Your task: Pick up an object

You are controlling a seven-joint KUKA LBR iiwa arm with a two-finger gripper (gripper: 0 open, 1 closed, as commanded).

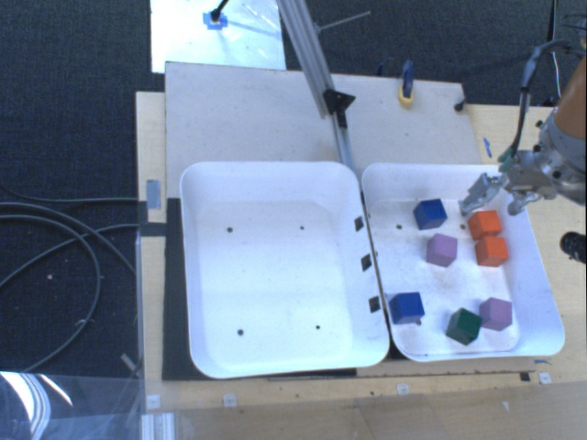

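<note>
Hovering over the right bin's (pixel 550 333) far edge, the gripper (pixel 500 197) stood open and held nothing; an orange cube (pixel 484 223) lay just below it.

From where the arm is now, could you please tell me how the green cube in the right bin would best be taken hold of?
Come from straight above and close the hand on two opposite flat sides of the small green cube. It sits free near the white bin's front wall, with a gap to the purple cube beside it.

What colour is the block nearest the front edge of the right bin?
Dark green, seen in the camera view, beside a purple block.
</note>
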